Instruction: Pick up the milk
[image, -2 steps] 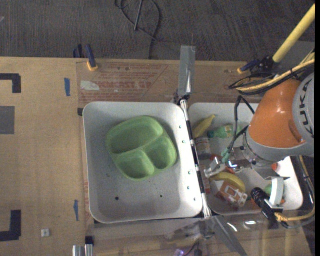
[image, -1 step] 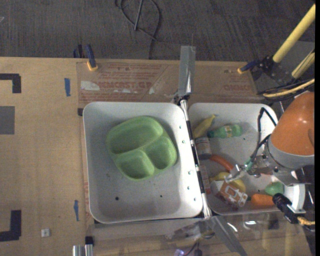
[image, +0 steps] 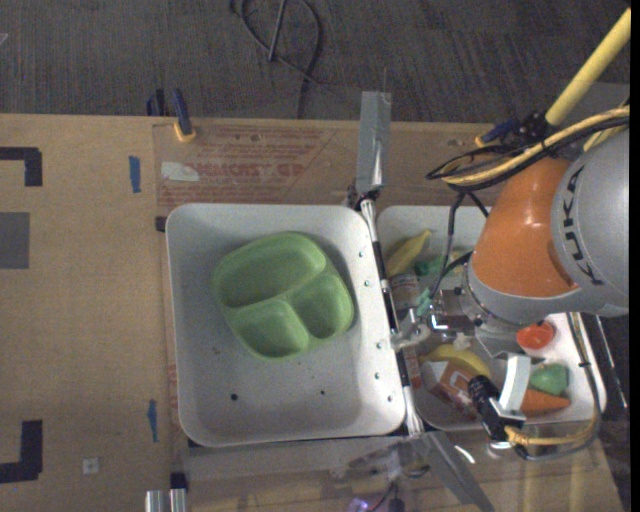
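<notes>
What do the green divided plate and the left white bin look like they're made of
Green divided plate: likely moulded plastic, going by its uniform colour, rounded compartment walls and soft sheen. Left white bin: probably plastic too, matte white with rounded corners and dark scuff specks, though painted metal can't be excluded.

A light green divided plate (image: 284, 294) lies in the white left bin (image: 200, 390). The arm (image: 590, 225) is grey with an orange band (image: 520, 235). The bench (image: 80, 320) is tan with blue tape (image: 134, 174) at 10 o'clock.

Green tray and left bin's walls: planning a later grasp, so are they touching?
Apart. The camera view shows white bin floor all around the green tray.
</notes>
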